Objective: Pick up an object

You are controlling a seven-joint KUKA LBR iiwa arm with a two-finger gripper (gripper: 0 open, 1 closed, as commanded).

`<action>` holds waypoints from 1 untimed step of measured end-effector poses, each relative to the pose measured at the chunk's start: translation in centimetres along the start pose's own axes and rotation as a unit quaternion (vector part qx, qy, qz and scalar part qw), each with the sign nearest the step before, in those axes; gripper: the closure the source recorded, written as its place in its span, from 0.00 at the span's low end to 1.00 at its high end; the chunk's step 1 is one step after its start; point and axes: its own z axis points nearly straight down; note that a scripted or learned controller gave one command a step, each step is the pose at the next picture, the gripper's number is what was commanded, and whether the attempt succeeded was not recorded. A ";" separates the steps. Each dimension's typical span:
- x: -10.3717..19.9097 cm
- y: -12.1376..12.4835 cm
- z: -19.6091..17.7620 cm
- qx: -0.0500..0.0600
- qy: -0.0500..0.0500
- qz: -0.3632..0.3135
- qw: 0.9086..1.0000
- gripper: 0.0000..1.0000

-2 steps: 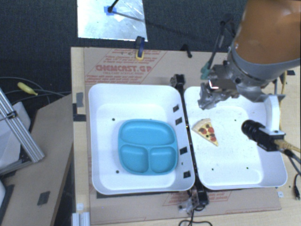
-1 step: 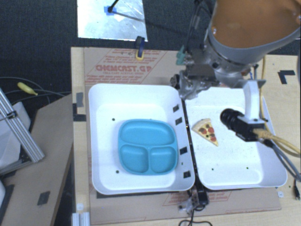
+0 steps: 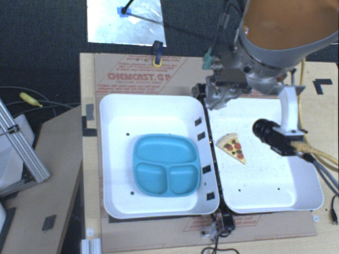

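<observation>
Item 1, desk (image 3: pixel 175 67): you see a brown board with red lettering, carrying two shallow white bins side by side.

Item 2, left bin (image 3: pixel 114 136): it holds a blue divided plate (image 3: pixel 166 164), three compartments, lying flat and slightly turned, toward the bin's lower middle.

Item 3, right bin (image 3: pixel 265 189): it holds a toy pizza slice (image 3: pixel 232 147), tan crust with red toppings, lying flat near the bin's left wall, just right of the divider where the bins meet. The slice rests on the bin floor, untouched.

Item 4, arm (image 3: pixel 286 15): grey with an orange band, it enters from the upper right and covers the far corner of the right bin.

Item 5, gripper (image 3: pixel 218 98): you find it at the far left corner of the right bin, close to the divider, above and apart from the pizza slice. Whether it is spread or closed cannot be told from this angle. Nothing is seen in its grasp.

Item 6, black cylindrical fitting (image 3: pixel 269 134) on a white bracket (image 3: pixel 289 110): it sits over the right bin, right of the pizza slice and apart from it.
</observation>
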 end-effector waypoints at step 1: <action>0.0 0.1 -1.1 -0.001 0.001 -0.003 1.000 1.00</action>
